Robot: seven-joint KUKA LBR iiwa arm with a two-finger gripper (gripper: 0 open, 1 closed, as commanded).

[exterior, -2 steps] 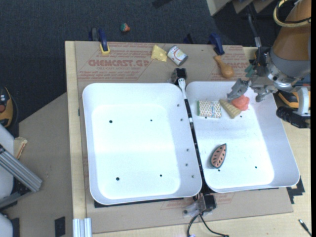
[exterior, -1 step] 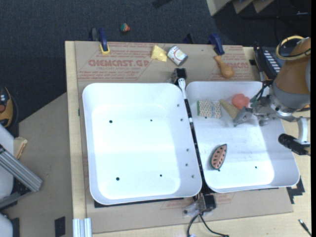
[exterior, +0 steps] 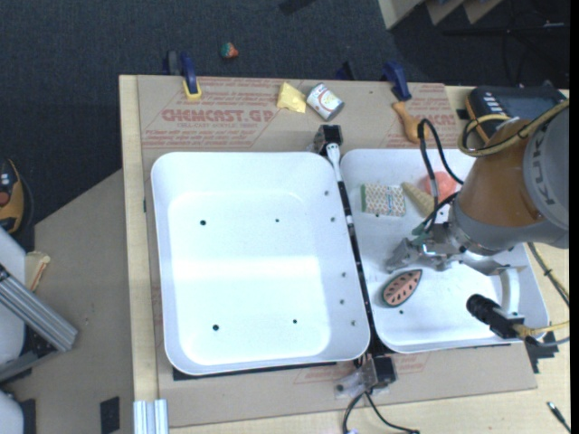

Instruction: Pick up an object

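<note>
Oval object (exterior: 401, 287) and packet (exterior: 384, 199) in right bin (exterior: 425, 337), beside left bin (exterior: 244, 351).

Two shallow white plastic bins, the left bin (exterior: 244, 260) and the right bin (exterior: 434, 328), sit on a tan cardboard-covered worktop (exterior: 226, 116) printed with red lettering. In the right bin lie an oval reddish-brown object with pale speckles (exterior: 401, 287), a white packet with green and multicoloured dots (exterior: 384, 199) and a pink-red soft item (exterior: 443, 186). The arm (exterior: 502, 193) is grey with an orange-brown band.
</note>
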